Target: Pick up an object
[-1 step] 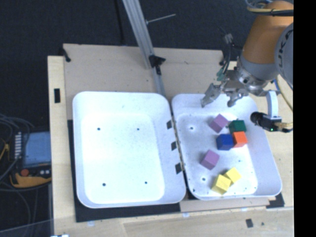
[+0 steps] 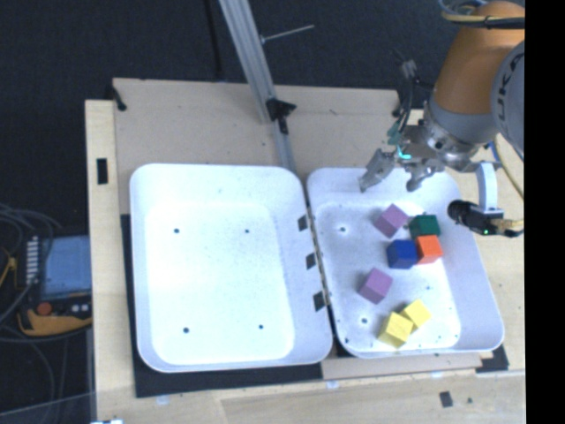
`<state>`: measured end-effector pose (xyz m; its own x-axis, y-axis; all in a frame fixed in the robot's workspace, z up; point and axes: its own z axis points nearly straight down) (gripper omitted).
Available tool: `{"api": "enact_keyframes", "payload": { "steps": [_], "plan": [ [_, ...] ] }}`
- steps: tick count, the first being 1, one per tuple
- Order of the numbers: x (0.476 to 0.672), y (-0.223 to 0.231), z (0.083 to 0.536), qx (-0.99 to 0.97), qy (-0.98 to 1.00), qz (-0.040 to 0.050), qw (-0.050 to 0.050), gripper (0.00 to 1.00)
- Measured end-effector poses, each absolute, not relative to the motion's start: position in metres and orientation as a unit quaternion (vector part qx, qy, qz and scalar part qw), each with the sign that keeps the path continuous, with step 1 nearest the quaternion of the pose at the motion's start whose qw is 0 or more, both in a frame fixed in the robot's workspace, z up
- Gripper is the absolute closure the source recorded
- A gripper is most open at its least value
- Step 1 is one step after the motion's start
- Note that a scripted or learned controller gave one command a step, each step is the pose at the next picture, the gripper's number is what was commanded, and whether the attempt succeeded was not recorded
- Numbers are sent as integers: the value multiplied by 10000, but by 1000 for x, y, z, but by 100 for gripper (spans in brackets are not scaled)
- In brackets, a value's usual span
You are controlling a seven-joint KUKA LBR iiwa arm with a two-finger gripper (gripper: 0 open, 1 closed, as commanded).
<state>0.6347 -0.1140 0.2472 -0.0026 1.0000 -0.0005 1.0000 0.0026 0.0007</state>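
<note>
Objects for picking: seven small blocks, all lying in the right bin (image 2: 349, 338), right of frame centre.
- Purple block (image 2: 389, 220), uppermost of the set, tilted, near the bin's upper middle.
- Green block (image 2: 425, 225), just right of it, touching the orange block (image 2: 429, 248) below.
- Blue block (image 2: 402, 253), pressed against the orange block's left side.
- Second purple block (image 2: 376, 284), lower, set apart from the cluster above.
- Two yellow blocks, one (image 2: 417, 313) and another (image 2: 396, 328), touching corner to corner near the bin's lower edge.

Tool (image 2: 395, 177): seen at the upper edge of the right bin, above and slightly left of the uppermost purple block. Its two fingers are spread apart, with nothing between them. No block is touched.

Arm (image 2: 472, 69): grey with an orange band, entering from the upper right of the frame, angled down toward the bin.

Left bin (image 2: 146, 201): white, shallow, at frame centre-left, its edge alongside the right bin; a few dark specks are noted on its floor.

Desk (image 2: 194, 117): pale wood surface carrying both bins.

Other items: a metal strut (image 2: 250, 51) slanting from the top centre down to the gap between the bins; a blue and orange device (image 2: 62, 276) with cables at the far left edge, off the desk.
</note>
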Motion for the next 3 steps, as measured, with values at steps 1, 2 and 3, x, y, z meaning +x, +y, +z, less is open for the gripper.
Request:
{"api": "enact_keyframes", "payload": {
  "steps": [1,2,3],
  "plan": [
    [626,-114,187,7072,7070,-21,-15,0],
    [625,-113,124,7074,7068,-21,-16,0],
    [627,-114,124,7079,7063,13,21,0]
  ]
}}
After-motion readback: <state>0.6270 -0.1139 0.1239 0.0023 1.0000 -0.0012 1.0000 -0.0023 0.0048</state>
